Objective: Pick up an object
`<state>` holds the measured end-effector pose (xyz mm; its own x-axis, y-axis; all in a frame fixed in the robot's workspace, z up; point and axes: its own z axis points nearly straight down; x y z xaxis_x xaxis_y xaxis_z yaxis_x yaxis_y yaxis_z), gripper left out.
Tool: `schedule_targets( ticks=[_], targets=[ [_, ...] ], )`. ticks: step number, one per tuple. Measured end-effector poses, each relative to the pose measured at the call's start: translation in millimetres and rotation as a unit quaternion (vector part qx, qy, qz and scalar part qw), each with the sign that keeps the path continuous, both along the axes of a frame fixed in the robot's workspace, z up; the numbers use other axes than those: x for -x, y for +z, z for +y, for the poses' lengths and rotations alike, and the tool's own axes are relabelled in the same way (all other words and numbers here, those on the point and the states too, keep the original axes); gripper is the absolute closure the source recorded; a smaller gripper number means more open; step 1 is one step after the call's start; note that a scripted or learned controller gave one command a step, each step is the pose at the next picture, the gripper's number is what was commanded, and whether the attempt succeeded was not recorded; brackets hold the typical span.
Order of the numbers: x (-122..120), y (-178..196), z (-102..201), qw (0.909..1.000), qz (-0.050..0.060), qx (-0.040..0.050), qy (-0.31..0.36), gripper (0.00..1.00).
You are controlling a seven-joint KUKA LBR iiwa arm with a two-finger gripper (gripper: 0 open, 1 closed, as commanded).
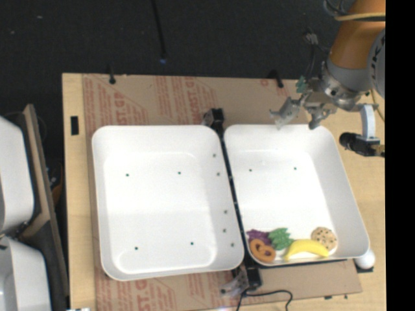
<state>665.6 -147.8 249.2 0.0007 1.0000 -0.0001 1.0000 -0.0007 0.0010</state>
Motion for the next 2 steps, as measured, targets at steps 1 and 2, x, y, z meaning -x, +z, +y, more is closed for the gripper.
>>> schedule_targets(
  ticks=[1, 2],
  targets=[
    [72.5, -140.7, 35.6, 1.0000, 0.006, -0.0011, 0.000, 0.00],
    [12.5, -148.9, 46.7, 1.0000, 0.000, 0.0001, 0.001, 0.00]
  ],
)
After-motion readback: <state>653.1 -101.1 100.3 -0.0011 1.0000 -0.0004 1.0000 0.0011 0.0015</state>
